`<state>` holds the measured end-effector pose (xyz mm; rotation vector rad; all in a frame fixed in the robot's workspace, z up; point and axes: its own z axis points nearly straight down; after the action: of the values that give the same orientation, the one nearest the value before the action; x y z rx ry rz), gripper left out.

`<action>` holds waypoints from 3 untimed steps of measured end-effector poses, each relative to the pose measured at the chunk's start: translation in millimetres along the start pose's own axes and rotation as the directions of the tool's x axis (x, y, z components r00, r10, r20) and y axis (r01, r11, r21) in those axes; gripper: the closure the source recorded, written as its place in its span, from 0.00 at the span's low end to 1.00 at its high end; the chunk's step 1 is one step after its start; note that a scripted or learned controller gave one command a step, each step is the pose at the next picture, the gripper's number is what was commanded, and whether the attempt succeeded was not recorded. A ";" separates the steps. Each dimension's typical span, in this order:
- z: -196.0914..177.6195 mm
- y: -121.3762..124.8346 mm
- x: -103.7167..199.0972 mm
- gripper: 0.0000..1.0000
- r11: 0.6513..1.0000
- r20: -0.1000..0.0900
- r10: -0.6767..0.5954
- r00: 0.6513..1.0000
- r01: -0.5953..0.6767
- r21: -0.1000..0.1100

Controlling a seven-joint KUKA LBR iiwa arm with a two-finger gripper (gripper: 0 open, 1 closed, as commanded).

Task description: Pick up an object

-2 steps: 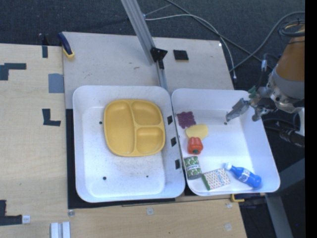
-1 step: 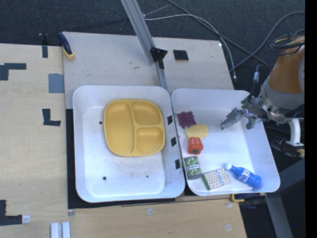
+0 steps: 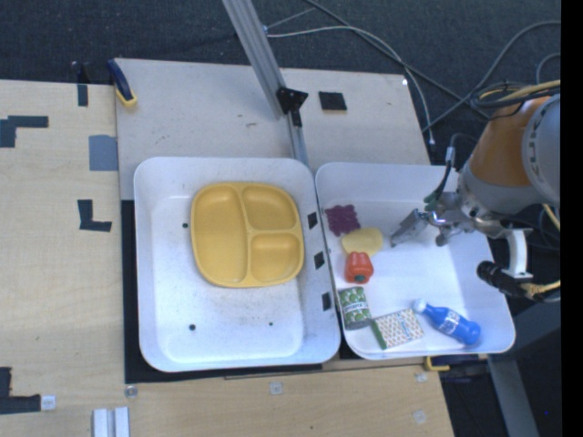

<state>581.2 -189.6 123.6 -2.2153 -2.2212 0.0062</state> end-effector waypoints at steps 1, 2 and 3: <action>-13.3 0.8 0.0 1.00 1.000 0.001 -0.001 1.000 0.001 -0.003; -56.2 2.5 -4.0 1.00 1.000 0.002 0.002 1.000 -0.002 -0.008; -99.6 7.5 -0.8 1.00 1.000 0.001 0.001 1.000 -0.001 -0.008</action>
<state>589.3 -190.4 223.1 -2.2207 -2.2253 -0.0014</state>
